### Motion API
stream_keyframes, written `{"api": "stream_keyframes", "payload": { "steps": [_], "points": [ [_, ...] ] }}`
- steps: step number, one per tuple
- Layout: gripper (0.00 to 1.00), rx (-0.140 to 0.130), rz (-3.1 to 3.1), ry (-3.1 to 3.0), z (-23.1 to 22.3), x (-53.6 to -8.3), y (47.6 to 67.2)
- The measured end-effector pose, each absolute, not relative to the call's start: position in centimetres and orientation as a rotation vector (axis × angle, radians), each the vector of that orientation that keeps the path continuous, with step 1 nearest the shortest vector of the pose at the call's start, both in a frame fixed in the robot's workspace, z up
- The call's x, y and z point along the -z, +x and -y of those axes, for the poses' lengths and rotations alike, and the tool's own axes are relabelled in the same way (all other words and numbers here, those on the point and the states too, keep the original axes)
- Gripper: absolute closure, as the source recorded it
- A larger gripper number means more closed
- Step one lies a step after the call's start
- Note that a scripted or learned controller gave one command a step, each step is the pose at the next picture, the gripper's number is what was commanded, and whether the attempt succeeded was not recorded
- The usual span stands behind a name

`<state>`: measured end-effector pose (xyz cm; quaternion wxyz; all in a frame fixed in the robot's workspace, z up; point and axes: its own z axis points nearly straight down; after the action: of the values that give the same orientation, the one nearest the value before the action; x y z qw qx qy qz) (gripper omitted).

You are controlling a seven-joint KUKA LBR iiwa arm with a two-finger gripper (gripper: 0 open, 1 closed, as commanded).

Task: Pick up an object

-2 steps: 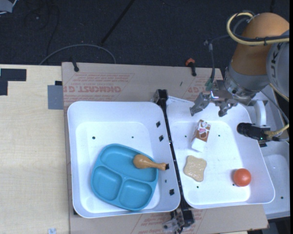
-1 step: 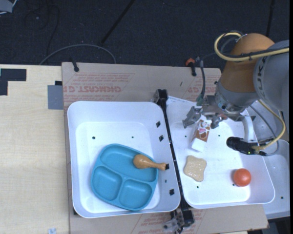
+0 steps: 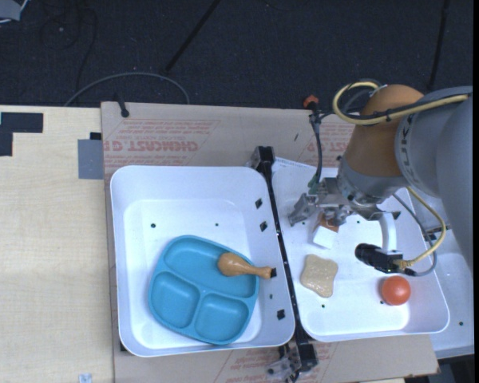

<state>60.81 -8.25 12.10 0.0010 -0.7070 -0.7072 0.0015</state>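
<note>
My gripper (image 3: 322, 207) hangs over the upper left part of the right bin (image 3: 431, 313), pointing down. Just below it lies a small white block with an orange edge (image 3: 326, 236); I cannot tell whether the gripper touches it. A beige toast-shaped piece (image 3: 318, 275) lies on the bin floor nearer the front. A red ball (image 3: 396, 290) rests at the front right of the same bin.
The left bin (image 3: 132, 214) holds a blue divided plate (image 3: 195, 298) with a tan drumstick-shaped toy (image 3: 238, 266) lying across its right edge. A black divider (image 3: 273, 238) runs between the two bins. The arm fills the space right of the gripper.
</note>
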Motion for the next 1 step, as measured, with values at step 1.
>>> {"api": "stream_keyframes", "payload": {
  "steps": [1],
  "points": [
    [0.00, 0.012, 2.227, -2.235, 8.52, -11.28, 61.32]
  ]
}}
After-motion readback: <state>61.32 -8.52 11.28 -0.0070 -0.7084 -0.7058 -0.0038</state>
